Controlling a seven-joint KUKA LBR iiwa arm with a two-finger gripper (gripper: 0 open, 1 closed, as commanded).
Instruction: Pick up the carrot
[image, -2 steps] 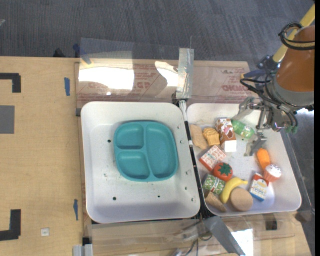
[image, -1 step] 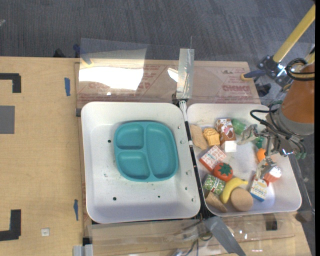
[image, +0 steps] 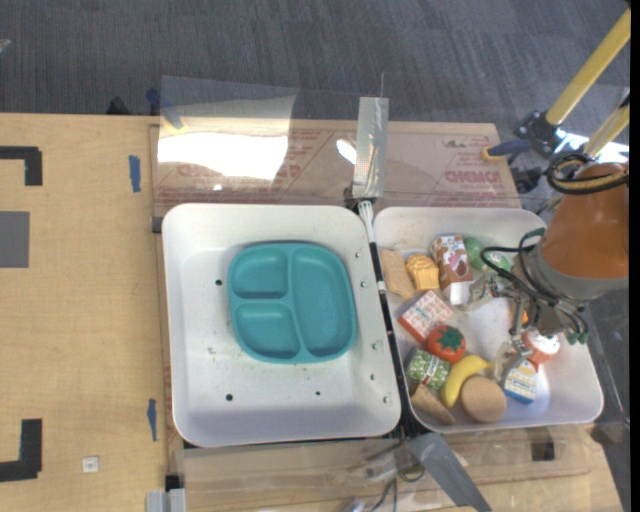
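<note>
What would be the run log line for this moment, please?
arm: over right bin | gripper: low among toy foods, grasp unclear | carrot: not identified | teal tray: in left bin

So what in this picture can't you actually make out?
- Gripper: cables and the wrist above cover it in the camera view, so what it is doing stays unclear.
- Carrot: among the crowded toy food in the right bin, too small and jumbled to pick out for certain.
- Small carton: its label is too small to read.
- Arm: cut off by the right edge.
</note>
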